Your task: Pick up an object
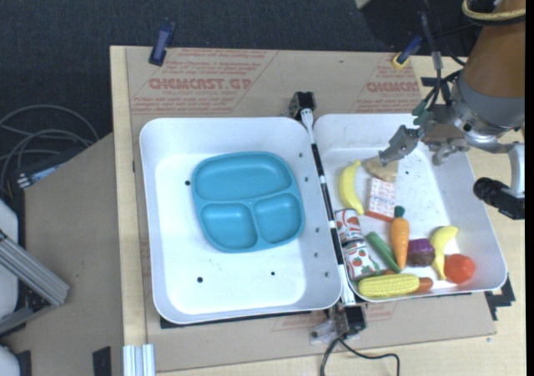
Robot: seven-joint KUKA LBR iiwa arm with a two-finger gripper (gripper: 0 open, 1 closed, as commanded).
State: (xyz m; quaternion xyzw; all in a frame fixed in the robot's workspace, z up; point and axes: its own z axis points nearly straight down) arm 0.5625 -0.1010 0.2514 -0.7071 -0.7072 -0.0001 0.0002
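My jaws (400, 147) hung low over the back of the right bin (492, 241); whether they were open or shut I could not tell. Just below lay a flat tan piece (380, 171), a curved yellow banana (350, 187) and a small printed carton (381, 198). A knobbly corn cob (388, 285) lay at the front. The left bin (163, 224) held a smooth blue divided tray (247, 200).
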